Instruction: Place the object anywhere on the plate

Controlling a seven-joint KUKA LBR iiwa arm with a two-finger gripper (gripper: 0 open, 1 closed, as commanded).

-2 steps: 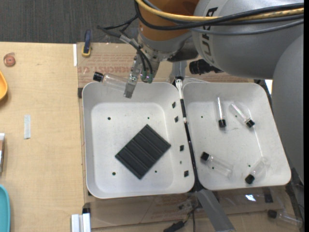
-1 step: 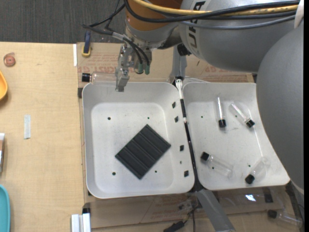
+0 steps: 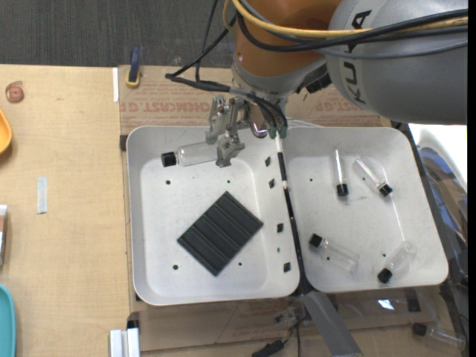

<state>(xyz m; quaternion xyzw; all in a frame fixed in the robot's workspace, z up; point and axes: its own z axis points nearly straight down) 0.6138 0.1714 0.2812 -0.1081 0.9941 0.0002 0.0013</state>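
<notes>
Gripper [image 3: 225, 149] down at far edge of left bin [image 3: 141, 222], beside vial.
Fingers: can't tell if apart or clamped. Clear black-capped vial [image 3: 186, 155] flat on bin floor, touching tip; ridged dark plate [image 3: 220, 232] nearer, centre-left, well apart — drop target.

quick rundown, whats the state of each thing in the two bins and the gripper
gripper: down at the back of the left bin, over a vial
vial in left bin: lying flat, black cap to the left, under the gripper
black ribbed plate: flat, turned diagonally, nothing on it
four vials in right bin: all lying down, capped
left bin: holds plate and one vial
</notes>
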